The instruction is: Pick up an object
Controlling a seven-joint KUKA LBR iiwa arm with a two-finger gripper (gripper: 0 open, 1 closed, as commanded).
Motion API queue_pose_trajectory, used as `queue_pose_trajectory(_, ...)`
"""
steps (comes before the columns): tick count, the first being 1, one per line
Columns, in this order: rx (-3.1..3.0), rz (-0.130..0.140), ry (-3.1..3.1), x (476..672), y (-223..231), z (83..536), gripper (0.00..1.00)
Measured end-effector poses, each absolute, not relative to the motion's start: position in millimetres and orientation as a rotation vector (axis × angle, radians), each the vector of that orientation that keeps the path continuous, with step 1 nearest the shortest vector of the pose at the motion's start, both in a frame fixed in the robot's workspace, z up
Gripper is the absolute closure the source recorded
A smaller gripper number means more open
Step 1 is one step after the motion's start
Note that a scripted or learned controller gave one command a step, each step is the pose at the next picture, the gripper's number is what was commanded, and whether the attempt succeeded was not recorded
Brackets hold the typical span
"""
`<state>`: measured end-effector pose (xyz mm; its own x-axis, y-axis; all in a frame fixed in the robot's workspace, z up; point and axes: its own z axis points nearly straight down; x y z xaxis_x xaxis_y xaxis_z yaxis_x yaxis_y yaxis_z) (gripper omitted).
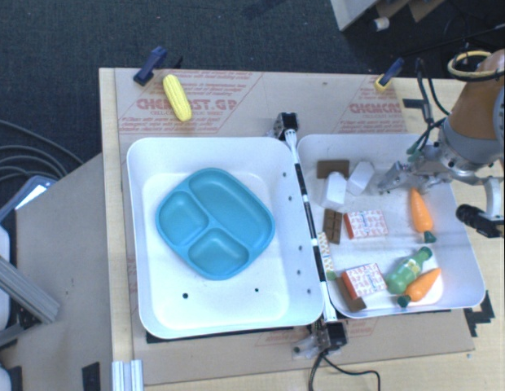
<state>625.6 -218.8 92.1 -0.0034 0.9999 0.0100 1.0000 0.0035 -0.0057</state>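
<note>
A: Gripper [397,177], metal, two-finger, on grey arm with orange band: position?
B: Low in the upper part of the right shallow white bin [472,279], near its back wall. Whether it is open or closed, I cannot tell; nothing is visibly held.
A: Nearest items?
B: Small white block [360,175] just to its left; upright orange plastic carrot [420,213] just below and right. Either looks the likely target.
A: Step in hand?
B: Judged as approach, before any grasp. The next move calls for settling over one item and closing squarely on it.
A: Further stock?
B: Two red-and-white printed cartons [366,223], brown bars, a green toy bottle [407,272], a second carrot. Left bin: blue three-compartment plastic tray [214,221].
A: Legible writing?
B: Red lettering on the brown cardboard base [236,96], partly readable, ending "ST.G.P". Carton print too small.
</note>
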Motion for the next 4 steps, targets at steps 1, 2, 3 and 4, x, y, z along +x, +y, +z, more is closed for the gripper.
queue_pose_trajectory(1,-2.21,-0.01,-2.222,589.5,-218.4,85.4,0.0)
queue_pose_trajectory(2,-2.215,-0.005,-2.225,589.4,-220.7,95.3,1.0)
queue_pose_trajectory(3,-2.221,-0.003,-2.223,629.4,-127.4,84.7,1.0)
queue_pose_trajectory(4,-2.221,-0.001,-2.223,595.2,-75.3,185.3,1.0)
